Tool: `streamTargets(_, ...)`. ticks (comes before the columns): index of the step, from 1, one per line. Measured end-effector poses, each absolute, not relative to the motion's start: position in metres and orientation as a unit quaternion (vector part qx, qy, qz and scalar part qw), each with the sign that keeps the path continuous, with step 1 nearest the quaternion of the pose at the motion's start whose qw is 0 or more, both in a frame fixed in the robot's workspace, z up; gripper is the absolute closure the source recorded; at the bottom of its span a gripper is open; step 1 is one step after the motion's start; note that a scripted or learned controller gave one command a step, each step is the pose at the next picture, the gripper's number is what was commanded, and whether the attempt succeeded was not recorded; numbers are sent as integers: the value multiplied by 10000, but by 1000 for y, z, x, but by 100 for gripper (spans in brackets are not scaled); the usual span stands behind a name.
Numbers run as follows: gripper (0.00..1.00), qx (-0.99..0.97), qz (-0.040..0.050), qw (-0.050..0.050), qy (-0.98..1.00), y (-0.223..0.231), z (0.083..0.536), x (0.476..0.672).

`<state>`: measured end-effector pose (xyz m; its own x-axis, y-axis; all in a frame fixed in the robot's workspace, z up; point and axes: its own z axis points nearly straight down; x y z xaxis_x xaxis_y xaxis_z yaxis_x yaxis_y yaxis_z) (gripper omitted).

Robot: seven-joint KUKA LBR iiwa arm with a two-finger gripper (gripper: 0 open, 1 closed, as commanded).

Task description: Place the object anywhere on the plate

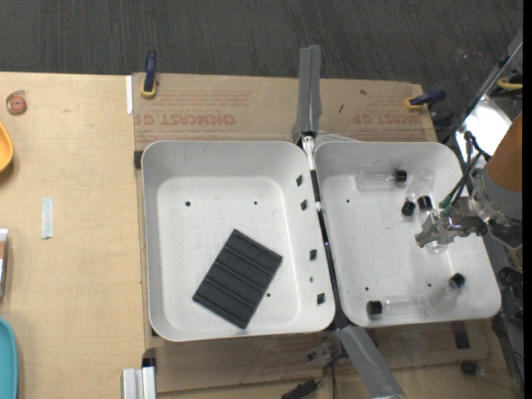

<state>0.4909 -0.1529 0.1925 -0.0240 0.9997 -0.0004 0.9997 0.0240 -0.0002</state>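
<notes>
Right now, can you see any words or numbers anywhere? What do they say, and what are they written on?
"CHEMCAST GP", in red print, upside down from this view: on the brown cardboard sheet behind the left white bin.
A second line of red print on the same cardboard behind the right white bin: looks like the same words, too faint to be sure.
Smaller red print beneath both: too small to read.

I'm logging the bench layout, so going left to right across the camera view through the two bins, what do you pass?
Left bin → dark ridged plate → right bin → end effector, over the right bin.
</notes>
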Motion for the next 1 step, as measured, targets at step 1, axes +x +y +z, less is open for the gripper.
streamTargets(1,100,5950,-9,-2,8037,-94,162,573)
